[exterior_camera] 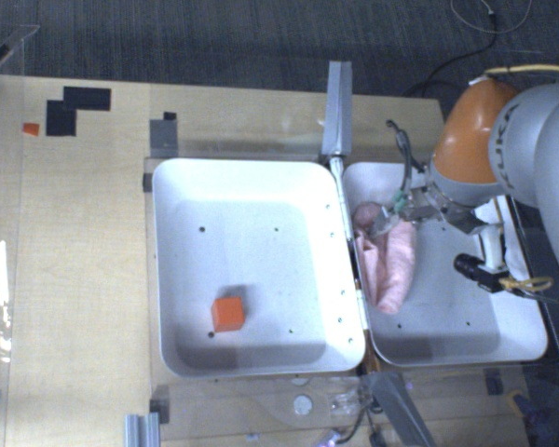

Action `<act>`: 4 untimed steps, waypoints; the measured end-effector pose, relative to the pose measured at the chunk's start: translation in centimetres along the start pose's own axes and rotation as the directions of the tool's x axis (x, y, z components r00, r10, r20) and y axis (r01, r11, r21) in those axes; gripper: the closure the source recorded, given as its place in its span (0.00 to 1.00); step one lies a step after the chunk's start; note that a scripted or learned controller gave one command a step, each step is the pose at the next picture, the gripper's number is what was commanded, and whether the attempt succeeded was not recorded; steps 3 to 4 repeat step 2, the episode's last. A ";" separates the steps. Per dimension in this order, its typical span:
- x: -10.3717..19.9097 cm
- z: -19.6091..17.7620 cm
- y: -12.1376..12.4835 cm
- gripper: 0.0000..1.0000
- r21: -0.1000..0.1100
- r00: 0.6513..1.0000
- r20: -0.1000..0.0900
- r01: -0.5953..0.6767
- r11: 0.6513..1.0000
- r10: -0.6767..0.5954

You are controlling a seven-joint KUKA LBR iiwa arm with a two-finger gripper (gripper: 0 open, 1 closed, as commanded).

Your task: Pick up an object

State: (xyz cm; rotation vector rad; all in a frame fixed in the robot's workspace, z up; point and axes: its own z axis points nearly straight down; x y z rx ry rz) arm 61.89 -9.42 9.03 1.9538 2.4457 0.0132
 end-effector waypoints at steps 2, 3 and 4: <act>4.1 -9.7 4.2 1.00 0.001 0.965 0.000 0.262 0.965 -0.262; 4.1 -9.7 4.2 1.00 0.001 0.965 0.000 0.262 0.965 -0.262; 4.1 -9.7 4.2 1.00 0.001 0.965 0.000 0.262 0.965 -0.262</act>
